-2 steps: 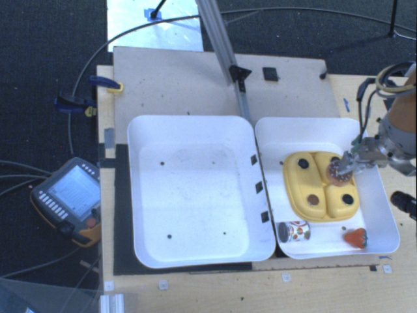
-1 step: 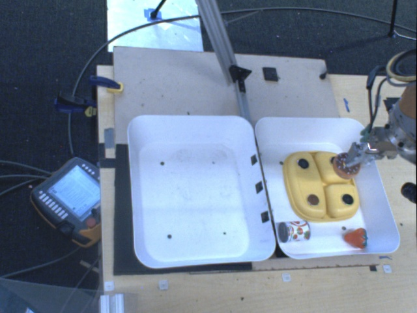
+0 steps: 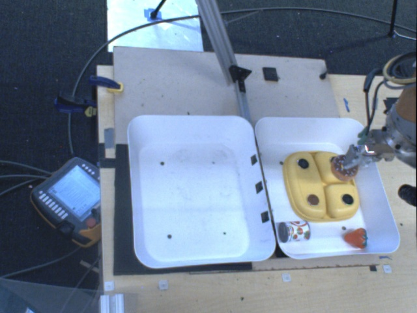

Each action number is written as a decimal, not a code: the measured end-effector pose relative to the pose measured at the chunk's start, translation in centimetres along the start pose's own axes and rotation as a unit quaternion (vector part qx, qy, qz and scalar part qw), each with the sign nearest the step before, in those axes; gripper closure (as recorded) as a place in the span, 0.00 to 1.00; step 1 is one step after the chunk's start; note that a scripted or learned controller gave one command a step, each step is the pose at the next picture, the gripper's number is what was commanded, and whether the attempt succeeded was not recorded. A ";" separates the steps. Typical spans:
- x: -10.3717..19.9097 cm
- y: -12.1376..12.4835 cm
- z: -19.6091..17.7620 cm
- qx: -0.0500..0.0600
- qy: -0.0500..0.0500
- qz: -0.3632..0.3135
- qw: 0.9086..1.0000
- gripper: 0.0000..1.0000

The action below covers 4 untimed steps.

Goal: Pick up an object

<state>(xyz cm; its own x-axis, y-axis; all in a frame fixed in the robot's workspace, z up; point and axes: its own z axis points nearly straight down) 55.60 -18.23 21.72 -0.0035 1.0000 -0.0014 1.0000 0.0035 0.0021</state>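
The fingers (image 3: 345, 166) sit low over the right bin (image 3: 326, 132), tips down at a small brown ring, like a doughnut (image 3: 340, 168), resting on the upper right of the yellow compartment tray (image 3: 319, 184). The ring seems to lie at or between the tips, but from here I cannot tell how wide they stand or whether they grip it. To do this well, I would want the tips straddling the ring before closing, then a straight lift. A small printed can (image 3: 294, 231) and a red strawberry-like toy (image 3: 356, 238) lie near the front wall. The left bin (image 3: 140, 135) sits alongside.
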 end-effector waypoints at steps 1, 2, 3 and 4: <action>5.7 1.0 -0.2 0.000 0.001 -0.003 1.000 1.00; 11.5 3.1 -1.2 -0.001 0.002 -0.004 1.000 1.00; 16.4 4.8 -0.1 0.000 0.001 -0.003 1.000 1.00; 21.1 7.0 -1.4 -0.002 0.002 -0.004 1.000 1.00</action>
<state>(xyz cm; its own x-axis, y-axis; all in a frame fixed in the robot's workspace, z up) 62.57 2.94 23.07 -0.0107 0.9999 0.0023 0.9999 0.0106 0.0051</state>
